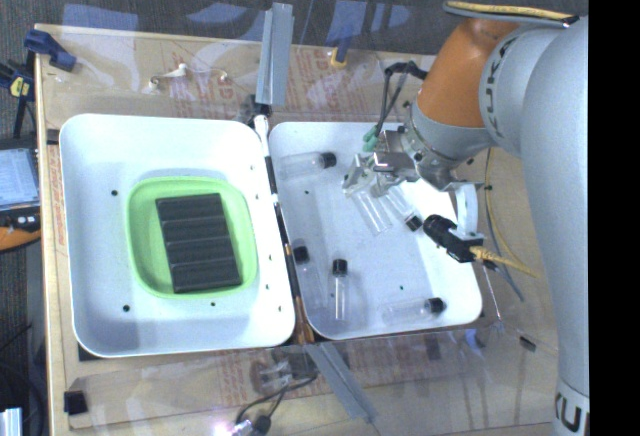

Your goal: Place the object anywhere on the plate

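Two white bins sit side by side: we see a green plate (192, 242) bearing a dark ribbed block (198, 242) in the left bin (85, 224), several clear black-capped vials (338, 286) in the right bin (450, 304) (gripper (375, 169) above them, grip undeterminable).

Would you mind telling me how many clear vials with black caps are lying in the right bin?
4 that I can make out: one near the top left, one at the left edge, one in the lower middle, one at lower right. The gripper may hide others.
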`<state>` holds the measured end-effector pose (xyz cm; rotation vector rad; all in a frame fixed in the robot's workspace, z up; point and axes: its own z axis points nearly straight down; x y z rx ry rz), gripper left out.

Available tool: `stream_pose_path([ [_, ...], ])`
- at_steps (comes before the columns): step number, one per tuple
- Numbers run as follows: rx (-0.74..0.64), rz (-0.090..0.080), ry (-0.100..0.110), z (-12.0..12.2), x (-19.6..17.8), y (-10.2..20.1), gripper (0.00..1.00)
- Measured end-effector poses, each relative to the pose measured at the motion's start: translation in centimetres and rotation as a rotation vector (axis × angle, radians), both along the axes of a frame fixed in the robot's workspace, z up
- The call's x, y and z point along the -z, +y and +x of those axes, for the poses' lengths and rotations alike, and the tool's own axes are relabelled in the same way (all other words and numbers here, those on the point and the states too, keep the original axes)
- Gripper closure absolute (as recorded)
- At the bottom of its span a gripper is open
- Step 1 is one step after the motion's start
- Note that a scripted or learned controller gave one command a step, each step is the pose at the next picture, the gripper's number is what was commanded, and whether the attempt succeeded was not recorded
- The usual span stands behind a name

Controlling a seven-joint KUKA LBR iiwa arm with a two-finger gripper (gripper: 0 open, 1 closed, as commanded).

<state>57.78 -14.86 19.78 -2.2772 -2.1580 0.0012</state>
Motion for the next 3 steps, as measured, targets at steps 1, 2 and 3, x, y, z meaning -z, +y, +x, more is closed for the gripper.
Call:
stream_pose_path([
  [1,-0.111,-0.001,0.002,-4.7,0.7,8.1,1.0],
  [2,-0.221,-0.002,-0.001,-4.0,0.7,16.8,1.0],
  [3,-0.221,-0.002,-0.001,-4.0,0.6,16.7,0.0],
])
